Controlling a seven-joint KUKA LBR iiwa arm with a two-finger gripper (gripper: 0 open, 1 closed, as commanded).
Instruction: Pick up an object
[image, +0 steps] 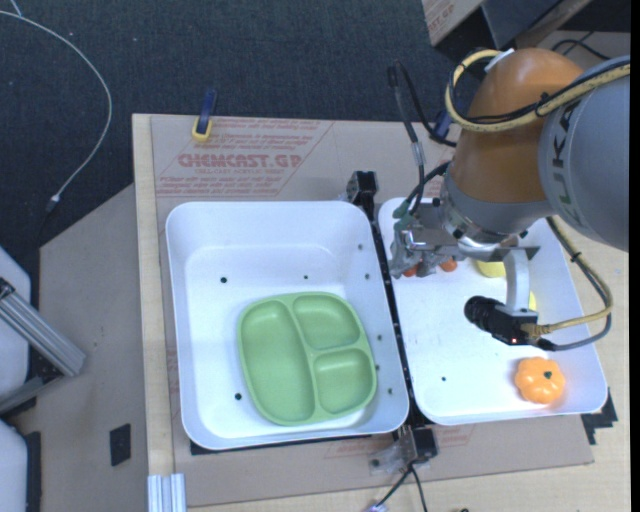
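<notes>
The gripper (416, 258) hangs low over the far left part of the right bin (450, 380), close to the wall between the two bins. A small orange-red object (447, 265) lies right beside it, partly hidden by the wrist. A yellow object (491, 268) peeks out from under the arm a little further right. An orange pumpkin-shaped toy (540, 381) rests near the bin's front right corner, well apart from the gripper.
The left bin (200, 250) holds a green three-compartment plate (306, 355). A black unit with a cable (495, 317) hangs from the arm over the middle of the right bin. Both bins stand on a cardboard sheet (250, 155).
</notes>
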